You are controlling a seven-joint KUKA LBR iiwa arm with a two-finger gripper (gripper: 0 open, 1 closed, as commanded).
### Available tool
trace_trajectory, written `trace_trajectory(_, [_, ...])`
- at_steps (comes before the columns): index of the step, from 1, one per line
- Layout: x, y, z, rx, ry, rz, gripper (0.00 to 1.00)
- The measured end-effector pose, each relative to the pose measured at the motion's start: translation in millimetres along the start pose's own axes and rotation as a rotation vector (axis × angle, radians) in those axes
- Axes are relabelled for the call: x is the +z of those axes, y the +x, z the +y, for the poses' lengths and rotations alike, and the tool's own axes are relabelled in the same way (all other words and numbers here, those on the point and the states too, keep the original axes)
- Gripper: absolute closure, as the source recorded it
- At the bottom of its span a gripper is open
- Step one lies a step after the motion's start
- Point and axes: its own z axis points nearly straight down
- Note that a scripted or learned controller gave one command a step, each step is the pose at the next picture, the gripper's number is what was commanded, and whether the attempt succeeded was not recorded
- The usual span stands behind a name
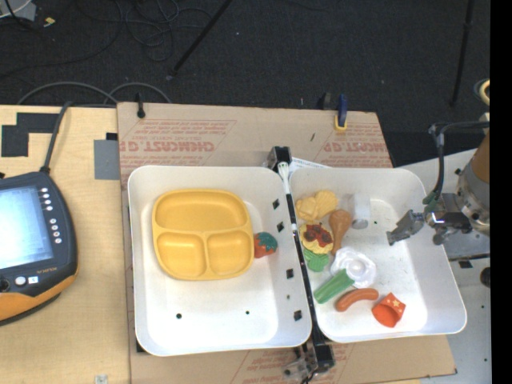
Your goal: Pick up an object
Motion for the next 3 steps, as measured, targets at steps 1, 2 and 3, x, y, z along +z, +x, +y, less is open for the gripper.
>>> trace_trajectory(1, [-103, 80, -40, -0.008, -0.01, 0.001, 0.0])
trace_trajectory(2, [-106, 76, -39, -0.002, 0.001, 0.0, 1.0])
trace_trajectory(3, [-91, 172, -33, -0.009, 0.001, 0.001, 1.0])
